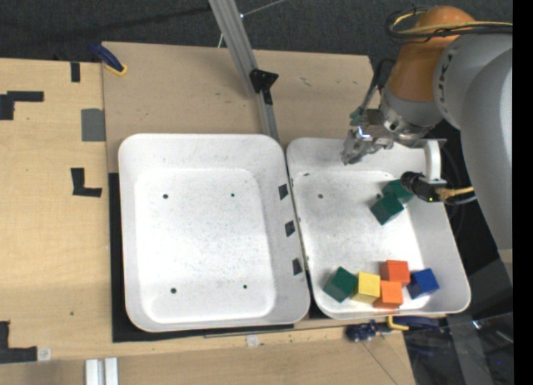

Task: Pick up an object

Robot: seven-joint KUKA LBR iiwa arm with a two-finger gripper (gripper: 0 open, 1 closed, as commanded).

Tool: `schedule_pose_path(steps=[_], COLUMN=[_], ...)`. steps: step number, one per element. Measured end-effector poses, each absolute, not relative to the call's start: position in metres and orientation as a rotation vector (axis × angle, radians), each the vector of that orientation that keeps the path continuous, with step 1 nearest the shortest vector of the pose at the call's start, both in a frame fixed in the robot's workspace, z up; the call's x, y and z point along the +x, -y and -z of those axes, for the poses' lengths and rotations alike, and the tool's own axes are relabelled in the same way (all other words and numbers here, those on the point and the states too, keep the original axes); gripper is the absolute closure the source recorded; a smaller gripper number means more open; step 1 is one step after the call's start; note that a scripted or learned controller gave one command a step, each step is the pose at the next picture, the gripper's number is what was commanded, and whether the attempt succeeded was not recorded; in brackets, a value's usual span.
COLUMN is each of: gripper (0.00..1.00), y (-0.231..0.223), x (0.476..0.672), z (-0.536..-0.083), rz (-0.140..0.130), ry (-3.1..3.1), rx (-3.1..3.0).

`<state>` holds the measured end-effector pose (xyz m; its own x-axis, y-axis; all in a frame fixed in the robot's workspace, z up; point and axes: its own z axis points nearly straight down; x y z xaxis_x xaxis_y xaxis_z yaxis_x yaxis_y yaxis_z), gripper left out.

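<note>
My gripper [358,148] hangs over the far end of the right bin [329,225], below the orange wrist band. A dark green block [388,207] lies in that bin to the right of and nearer than the gripper, apart from it. Along the bin's near edge sits a cluster: a green block [340,283], a yellow block [367,285], two orange blocks [396,272] and a blue block [423,282]. No block is seen at the gripper.
The left bin [200,225] stands beside the right one, their rims touching. A grey metal post [237,33] slants down to the gap between the bins. A black-and-yellow cable fitting [420,183] hangs by the arm above the right bin's right side.
</note>
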<state>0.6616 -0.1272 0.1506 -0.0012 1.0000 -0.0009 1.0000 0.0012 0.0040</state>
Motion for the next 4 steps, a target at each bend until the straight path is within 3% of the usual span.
schedule_pose_path(steps=[2, 3, 4], gripper=[1.0, 1.0, 1.0], y=[0.122, 0.067, 0.02], x=[0.663, 0.669, 0.656], z=[-0.254, -0.244, -0.242], rz=[-0.004, 0.0, 0.001], ry=[-2.221, -2.229, -2.229], rx=[2.218, 2.216, 2.217])
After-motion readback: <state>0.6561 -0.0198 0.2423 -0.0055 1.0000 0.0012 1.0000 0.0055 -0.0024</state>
